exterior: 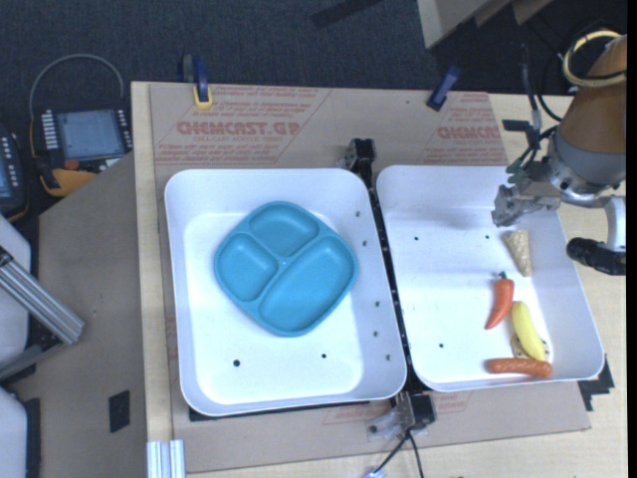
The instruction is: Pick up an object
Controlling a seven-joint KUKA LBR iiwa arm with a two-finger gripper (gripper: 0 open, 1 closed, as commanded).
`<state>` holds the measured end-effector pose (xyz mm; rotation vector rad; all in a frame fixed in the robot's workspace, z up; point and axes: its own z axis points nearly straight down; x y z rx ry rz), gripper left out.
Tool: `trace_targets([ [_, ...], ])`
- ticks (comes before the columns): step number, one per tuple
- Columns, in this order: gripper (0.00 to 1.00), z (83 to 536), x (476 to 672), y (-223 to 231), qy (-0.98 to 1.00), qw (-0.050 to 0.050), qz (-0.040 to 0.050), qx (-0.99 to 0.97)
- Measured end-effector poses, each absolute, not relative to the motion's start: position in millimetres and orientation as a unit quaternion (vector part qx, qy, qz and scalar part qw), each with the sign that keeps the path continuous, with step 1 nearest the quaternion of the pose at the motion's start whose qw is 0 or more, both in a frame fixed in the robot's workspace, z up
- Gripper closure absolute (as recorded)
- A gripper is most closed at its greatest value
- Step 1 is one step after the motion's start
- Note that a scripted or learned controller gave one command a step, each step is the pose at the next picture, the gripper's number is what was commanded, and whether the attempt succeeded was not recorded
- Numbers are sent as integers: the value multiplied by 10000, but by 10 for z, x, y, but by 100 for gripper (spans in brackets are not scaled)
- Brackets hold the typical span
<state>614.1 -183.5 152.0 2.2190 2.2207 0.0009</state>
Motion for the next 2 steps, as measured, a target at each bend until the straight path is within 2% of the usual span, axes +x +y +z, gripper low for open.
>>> trace_targets([
  [1, 100, 2144, 6122, -1796, 7075, 30, 14, 7067],
  [2, 100, 2228, 6130, -1797, 7074, 20, 8, 7068],
])
